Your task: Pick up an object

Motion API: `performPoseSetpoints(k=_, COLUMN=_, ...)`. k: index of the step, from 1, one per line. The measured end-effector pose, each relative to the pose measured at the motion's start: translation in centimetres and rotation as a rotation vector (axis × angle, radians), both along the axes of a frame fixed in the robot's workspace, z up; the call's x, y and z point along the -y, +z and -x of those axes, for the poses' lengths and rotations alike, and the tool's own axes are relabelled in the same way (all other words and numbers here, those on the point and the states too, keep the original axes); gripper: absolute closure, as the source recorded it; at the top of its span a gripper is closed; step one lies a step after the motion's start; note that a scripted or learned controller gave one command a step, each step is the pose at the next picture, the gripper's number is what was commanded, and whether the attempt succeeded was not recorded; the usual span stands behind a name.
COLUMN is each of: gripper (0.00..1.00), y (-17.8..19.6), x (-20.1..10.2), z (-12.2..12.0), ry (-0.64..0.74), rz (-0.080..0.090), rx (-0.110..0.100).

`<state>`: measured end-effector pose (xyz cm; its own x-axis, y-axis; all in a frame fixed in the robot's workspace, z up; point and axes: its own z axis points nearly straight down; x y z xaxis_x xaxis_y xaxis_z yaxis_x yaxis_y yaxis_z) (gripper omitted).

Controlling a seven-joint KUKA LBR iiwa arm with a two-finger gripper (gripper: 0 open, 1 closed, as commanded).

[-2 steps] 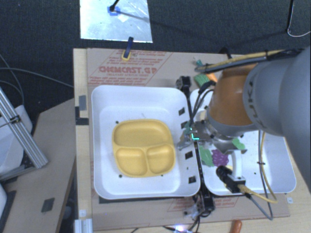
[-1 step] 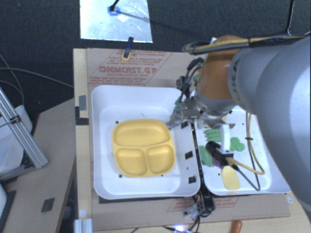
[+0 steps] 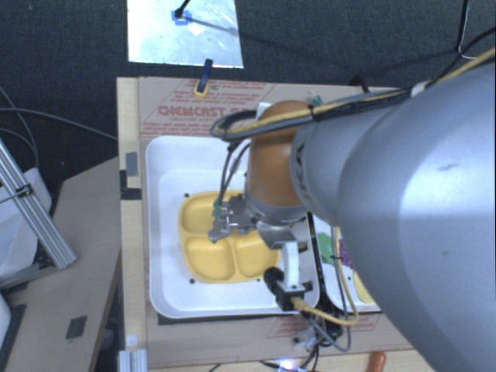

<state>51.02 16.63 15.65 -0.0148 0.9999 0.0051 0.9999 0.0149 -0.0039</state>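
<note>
Over the left bin: the grey arm with its orange band reaches in from the right and covers much of the right bin.
Tool: it is low over the yellow tray, at the tray's middle ridge; its tips are hidden by the wrist, so I cannot tell if they are apart or together.
Yellow tray: a divided plastic dish with several compartments; it lies flat in the left white bin, toward the bin's near-right part.
Right bin: one small near corner shows under the arm, with something green and something yellow inside, too hidden to name.
Writing: red print on the cardboard sheet under the bins reads "CHEMCAST", and the rest of the line is covered by the arm; more red print at the near edge is too small to read.
Cardboard top edge: a small blue and yellow object lies there.
Surface: the tabletop is pale wood; beyond it is dark carpet with a shiny silver sheet.
Left side: an aluminium frame bar and thin cables.
</note>
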Motion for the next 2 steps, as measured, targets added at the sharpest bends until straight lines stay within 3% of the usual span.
performPoseSetpoints(k=1, gripper=0.00, y=-1.1, x=2.0, z=-7.0, ry=-0.012, rz=0.005, rx=0.009)
performPoseSetpoints(k=2, gripper=0.00, y=3.1, x=8.8, z=-9.3, ry=-0.019, rz=0.007, rx=0.010)
